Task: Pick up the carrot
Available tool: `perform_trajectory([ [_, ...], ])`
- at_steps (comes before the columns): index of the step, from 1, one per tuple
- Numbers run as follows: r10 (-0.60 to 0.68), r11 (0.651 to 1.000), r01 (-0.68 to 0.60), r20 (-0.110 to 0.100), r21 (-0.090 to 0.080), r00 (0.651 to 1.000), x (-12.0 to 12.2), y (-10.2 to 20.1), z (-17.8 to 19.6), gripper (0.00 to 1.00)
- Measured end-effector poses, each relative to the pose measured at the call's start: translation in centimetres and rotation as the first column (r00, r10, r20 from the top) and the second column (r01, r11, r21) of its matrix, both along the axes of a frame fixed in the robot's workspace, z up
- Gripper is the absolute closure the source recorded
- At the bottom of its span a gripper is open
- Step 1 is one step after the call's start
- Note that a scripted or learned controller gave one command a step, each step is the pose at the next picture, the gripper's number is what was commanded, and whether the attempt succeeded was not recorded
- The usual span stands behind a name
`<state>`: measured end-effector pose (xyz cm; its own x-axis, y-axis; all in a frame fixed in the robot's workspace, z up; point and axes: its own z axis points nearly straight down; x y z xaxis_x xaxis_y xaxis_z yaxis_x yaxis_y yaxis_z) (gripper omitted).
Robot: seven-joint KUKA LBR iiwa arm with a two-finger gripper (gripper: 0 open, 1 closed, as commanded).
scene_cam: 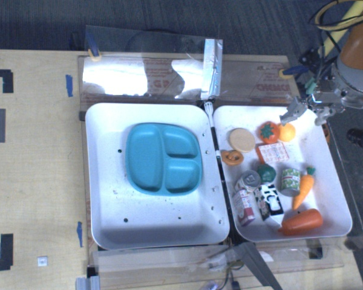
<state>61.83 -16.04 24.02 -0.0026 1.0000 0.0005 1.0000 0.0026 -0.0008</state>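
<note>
- The pincer [307, 110] hangs over the far right corner of the right bin [342, 180], fingers spread apart with nothing between them.
- Just beside its near finger [292, 112] lie an orange ball [286, 132] and a tomato [268, 131].
- The carrot [304, 190] lies further toward the near side of the same bin, well apart from the pincer, green top pointing away, next to a small green can [290, 179].
- A large red-orange pepper [302, 221] sits at the near rim.
- The left bin [103, 180] holds a blue divided plate [164, 158].
</note>
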Motion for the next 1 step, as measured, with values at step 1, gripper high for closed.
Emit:
perform_trajectory([
  [1,0.02,1.0,-0.02,-0.003,0.0,1.0,-4.59,-2.22,-4.28,0.0],
])
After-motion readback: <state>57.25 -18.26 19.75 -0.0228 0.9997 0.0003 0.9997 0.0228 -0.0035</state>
